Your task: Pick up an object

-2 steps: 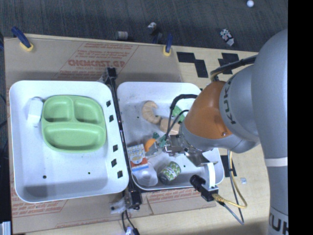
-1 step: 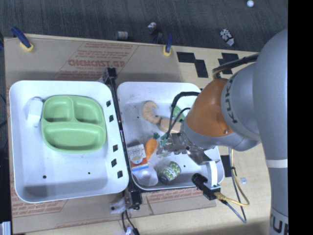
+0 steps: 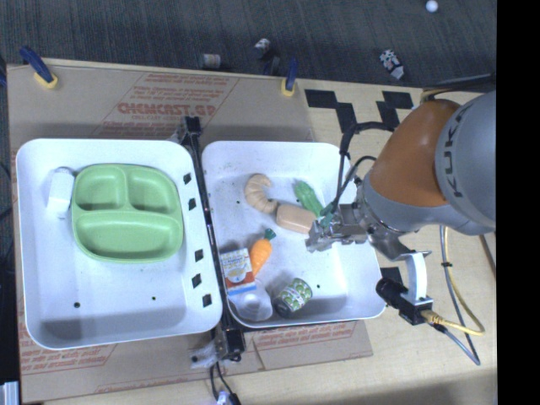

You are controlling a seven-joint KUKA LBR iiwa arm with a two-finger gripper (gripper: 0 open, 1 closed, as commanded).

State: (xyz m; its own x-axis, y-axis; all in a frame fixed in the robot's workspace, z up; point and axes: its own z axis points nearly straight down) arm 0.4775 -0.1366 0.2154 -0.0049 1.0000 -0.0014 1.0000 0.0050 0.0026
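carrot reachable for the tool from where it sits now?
Probably yes. The tool hangs over the right bin, a short way right of the carrot. The carrot lies in the open with nothing on top; a small carton touches its left side, which may crowd the grasp.

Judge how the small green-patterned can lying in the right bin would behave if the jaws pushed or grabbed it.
The small green-patterned can lies on its side, so a push would likely roll it across the right white bin. Its rounded, probably smooth wall may slip from a loose pinch. It sits beside the small carton with the orange label near the bin's front wall, which could crowd a grasp.
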